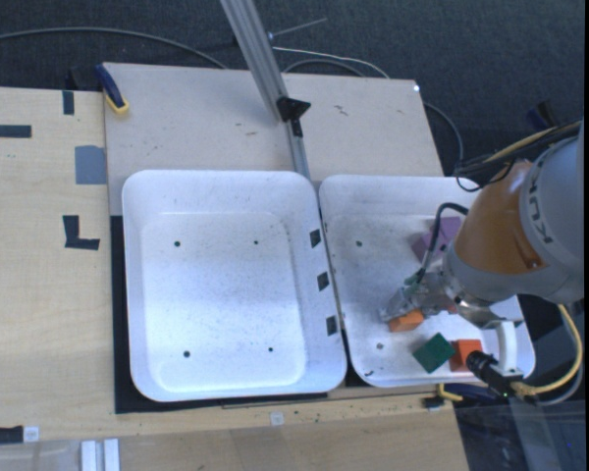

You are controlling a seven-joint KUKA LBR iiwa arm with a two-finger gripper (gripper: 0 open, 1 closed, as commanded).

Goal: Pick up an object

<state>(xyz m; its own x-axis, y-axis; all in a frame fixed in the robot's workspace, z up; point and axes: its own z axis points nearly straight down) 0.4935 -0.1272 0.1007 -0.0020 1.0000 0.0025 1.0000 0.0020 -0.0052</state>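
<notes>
Reaching into the right bin [373,214]
Claw [401,312] sits just beside an orange block [405,322], left of the green block [433,352]; can't tell its state.

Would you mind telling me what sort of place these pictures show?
Probably a robotics lab's grasping test bench: two white bins on a taped wooden bench, loose cables on dark carpet, and the arm's hand over small blocks.

Orange block [405,321], green block [433,352], purple piece [442,234] lying in right bin [363,214].
</notes>
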